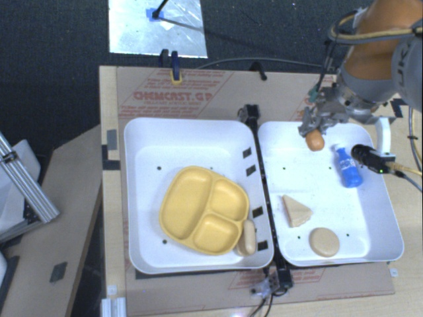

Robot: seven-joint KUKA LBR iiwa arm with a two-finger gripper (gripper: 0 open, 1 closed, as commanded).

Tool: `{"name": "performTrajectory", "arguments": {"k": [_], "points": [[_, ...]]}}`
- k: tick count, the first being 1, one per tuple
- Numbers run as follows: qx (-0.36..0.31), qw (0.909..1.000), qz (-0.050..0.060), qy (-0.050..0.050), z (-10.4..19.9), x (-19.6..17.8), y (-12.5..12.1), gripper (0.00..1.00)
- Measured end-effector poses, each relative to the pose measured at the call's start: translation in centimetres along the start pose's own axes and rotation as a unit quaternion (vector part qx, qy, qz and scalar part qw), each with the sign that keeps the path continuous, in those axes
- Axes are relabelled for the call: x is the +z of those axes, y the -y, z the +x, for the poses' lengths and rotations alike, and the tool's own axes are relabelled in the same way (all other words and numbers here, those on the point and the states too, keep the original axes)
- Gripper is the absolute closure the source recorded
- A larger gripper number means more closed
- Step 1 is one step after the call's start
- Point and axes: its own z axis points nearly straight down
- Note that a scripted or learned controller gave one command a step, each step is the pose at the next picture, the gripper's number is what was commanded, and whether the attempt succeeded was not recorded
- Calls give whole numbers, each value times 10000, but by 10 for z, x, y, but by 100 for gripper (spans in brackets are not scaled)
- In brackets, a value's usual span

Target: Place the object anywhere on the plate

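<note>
A round tan cookie (324,242) lies lower right. The small orange object (316,140), rounded and glossy, sits clamped in the gripper (313,133), upper right. Red "CHEMCAST" lettering marks the board (173,96); the yellow plate (201,209) lies centre-left.

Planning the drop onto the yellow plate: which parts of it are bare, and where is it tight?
All three compartments of the yellow plate are bare. It is tight at its lower right rim, where a beige roll lies against it by the bin wall. The pincer is over the right bin's far edge, an orange object at its fingertips.
</note>
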Motion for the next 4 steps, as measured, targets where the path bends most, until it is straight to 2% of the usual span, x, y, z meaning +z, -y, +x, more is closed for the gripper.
{"name": "performTrajectory", "arguments": {"k": [2, 4], "points": [[-2, 10000, 0, 0, 115, 32, -6, 100], [4, 10000, -11, -3, 199, 22, -8, 100]]}}
